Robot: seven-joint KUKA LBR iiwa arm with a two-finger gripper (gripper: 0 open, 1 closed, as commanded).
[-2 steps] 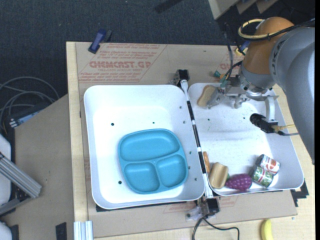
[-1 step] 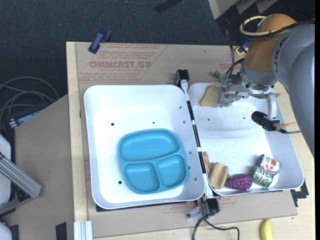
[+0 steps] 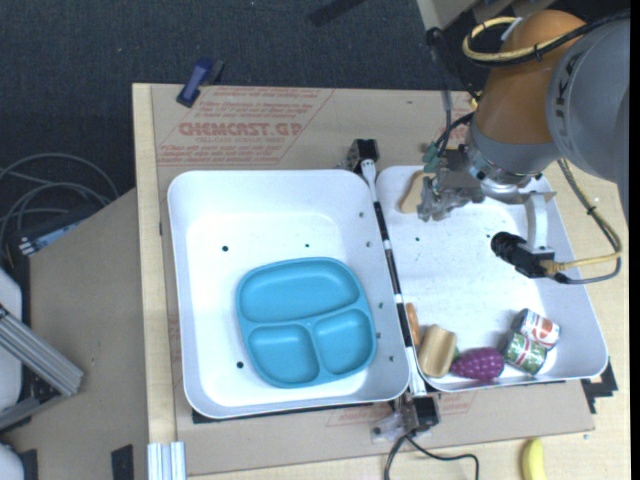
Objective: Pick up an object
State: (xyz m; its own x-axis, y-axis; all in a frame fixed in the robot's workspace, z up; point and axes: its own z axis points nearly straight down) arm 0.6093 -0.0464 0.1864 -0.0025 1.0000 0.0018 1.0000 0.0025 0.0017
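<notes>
The arm [image 3: 585,78] is reaching in from the right edge, its grey body filling the upper right corner and its orange band [image 3: 520,78] sitting just above the wrist. The wrist is pointing down and leftward over the far end of the right bin. The gripper [image 3: 440,200] is hanging low there, its metal fingers pointing downward.

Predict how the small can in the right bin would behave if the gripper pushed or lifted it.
The can lies on its side, so a push would probably roll it. It looks rigid and light. Its smooth round wall might slip between fingers, and the bin's corner crowds any approach.
</notes>
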